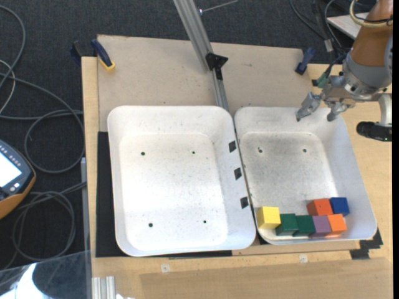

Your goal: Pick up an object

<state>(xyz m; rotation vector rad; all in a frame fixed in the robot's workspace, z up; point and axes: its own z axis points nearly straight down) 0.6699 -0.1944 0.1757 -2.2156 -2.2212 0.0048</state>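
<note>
The gripper (pixel 321 109) hung at the upper right of the frame, fingers spread apart with nothing between them. The coloured blocks (pixel 305 218) lay clustered in the lower right, along the right bin's (pixel 352 167) near edge.

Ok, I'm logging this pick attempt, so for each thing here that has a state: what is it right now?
Two-finger tool: open, nothing between its fingers, above the far edge of the right bin.
Right shallow white bin: holds all the blocks, bunched at its near edge.
Small yellow block: resting in the bin, ungrasped.
Green blocks: resting, ungrasped.
Red block, blue block, orange block, purple block: clustered together, ungrasped.
</note>
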